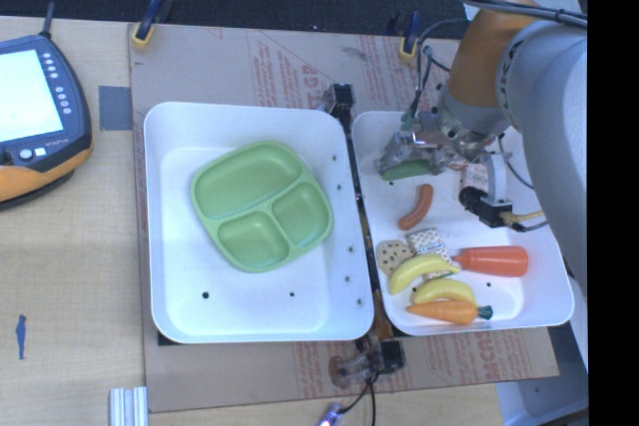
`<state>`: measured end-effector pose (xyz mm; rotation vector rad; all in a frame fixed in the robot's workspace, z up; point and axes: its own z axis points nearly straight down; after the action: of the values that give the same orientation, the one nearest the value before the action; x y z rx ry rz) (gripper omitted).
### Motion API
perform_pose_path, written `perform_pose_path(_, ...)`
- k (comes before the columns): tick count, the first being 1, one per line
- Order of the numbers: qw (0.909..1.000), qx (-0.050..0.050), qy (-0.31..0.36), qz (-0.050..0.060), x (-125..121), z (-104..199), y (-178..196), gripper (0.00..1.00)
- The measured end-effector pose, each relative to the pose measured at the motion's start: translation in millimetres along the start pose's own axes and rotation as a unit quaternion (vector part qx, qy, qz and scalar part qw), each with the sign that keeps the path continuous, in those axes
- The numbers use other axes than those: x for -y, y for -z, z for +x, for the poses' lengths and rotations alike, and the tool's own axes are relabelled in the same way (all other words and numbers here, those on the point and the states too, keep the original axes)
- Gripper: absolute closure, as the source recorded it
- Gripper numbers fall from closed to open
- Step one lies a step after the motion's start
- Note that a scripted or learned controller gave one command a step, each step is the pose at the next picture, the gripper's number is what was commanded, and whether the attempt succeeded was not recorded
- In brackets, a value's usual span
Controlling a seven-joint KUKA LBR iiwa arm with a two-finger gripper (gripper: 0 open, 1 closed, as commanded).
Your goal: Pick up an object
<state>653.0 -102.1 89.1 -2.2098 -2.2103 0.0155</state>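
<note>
Reaching into right bin (pixel 544 309), gripper (pixel 411 155) sits low at its far left corner over a green object (pixel 404 172); can't tell if it's grasping. Best to come straight down, jaws across the narrow width. Green object lies roughly left-right. Sausage (pixel 416 207) just beside it, toward the camera, points diagonally, upper end toward the arm.
</note>
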Motion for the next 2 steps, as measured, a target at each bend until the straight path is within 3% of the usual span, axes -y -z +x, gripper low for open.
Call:
perform_pose_path(1,1.0,0.003,0.002,-0.006,65,-10,1,0.0)
perform_pose_path(2,1.0,0.002,0.002,-0.006,85,6,1,0.0)
